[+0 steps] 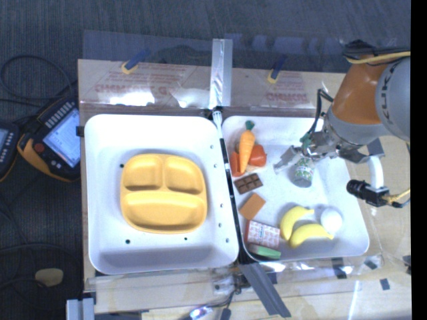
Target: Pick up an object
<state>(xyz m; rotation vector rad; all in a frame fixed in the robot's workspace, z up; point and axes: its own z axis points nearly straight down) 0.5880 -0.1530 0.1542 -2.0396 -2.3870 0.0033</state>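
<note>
The gripper (301, 157) hangs low in the upper right of the right bin (347, 242), just above a small speckled jar (303, 173); whether its jaws are wide or narrow I cannot tell. The jar looks round and may roll or tip away if the descent lands off-centre, leaving nothing caught.

You are looking at two white bins (93, 199), one yellow tray (162, 193), one carrot (245, 147), two bananas (303, 225), one egg (331, 218), one chocolate bar (248, 183).
</note>
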